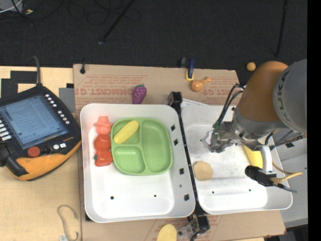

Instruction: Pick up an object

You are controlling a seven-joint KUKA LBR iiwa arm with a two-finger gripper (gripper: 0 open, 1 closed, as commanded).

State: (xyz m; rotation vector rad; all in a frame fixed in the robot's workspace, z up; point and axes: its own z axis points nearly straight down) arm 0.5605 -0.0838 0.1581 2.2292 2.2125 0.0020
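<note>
on the far left of the tabletop [30,205] lies a control pendant [35,127] with a lit screen and an orange-yellow rim. a small metal hook [68,221] lies nearer the front edge. a cardboard sheet [115,82] lies under both bins.

the left bin [130,205] holds a toy figure [103,144], pink above and red below, close to its left wall. just beside the figure sits a green divided plate [148,152], and a yellow corn cob [125,131] lies tilted in the plate's upper left compartment. the other compartments hold nothing i can see. behind this bin, a purple grape toy [139,93] rests on the cardboard. at the front edge, below the seam between the bins, i see a yellow rounded thing [167,232].

further right on the cardboard's far edge there is a blue and yellow clamp [190,70], and beside it an orange pear-shaped toy [199,84]. a small orange ball [251,66] is further right again.

in the right bin [235,202] a tan round thing [203,170] lies near the left wall, toward the front. my tool [216,143] is over the middle of this bin, up and to the right of the tan round thing. the two are near each other but apart. whether my tool is released or clenched i cannot tell, and i see nothing grasped in it. my arm [271,97] comes in from the right, with its orange band above the wrist. a yellow piece [254,158] lies in the bin under the arm, partly hidden by it.
</note>
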